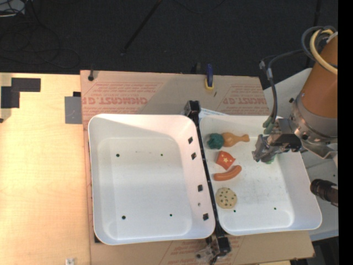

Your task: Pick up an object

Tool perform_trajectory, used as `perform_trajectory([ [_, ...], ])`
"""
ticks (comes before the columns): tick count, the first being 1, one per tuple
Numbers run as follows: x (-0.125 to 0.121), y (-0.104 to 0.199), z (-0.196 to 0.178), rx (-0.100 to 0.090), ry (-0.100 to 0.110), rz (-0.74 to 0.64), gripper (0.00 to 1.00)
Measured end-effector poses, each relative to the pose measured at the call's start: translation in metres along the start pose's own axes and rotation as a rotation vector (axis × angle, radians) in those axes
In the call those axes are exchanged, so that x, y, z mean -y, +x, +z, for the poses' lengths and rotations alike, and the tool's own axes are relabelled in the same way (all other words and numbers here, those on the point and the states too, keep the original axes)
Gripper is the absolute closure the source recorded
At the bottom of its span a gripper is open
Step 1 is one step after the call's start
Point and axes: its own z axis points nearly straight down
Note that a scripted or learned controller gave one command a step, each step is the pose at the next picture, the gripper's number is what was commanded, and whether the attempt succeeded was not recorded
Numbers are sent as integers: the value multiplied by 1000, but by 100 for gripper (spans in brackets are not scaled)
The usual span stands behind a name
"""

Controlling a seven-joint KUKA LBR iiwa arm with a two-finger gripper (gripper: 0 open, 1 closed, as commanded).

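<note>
Two shallow white bins; right white bin (287, 214) holds five toys: green lump (215, 141), orange drumstick (236, 139), red piece (225, 159), sausage (227, 173), cookie (225, 197). Gripper (267, 152) at 3 o'clock; fingers' state unclear.

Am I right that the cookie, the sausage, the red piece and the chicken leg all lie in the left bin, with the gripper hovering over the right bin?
Not quite. The camera view shows the cookie, sausage, red piece and chicken leg in the right bin, not the left bin. The gripper does hover over the right bin.
</note>
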Motion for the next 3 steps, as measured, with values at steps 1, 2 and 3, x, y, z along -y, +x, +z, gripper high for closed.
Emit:
perform_trajectory([
  [1, 1, 28, -187, 1, -9, 1, 100],
  [2, -19, 58, -6, 2, 26, 1, 100],
  [3, 2, 105, -141, -2, -5, -2, 100],
])
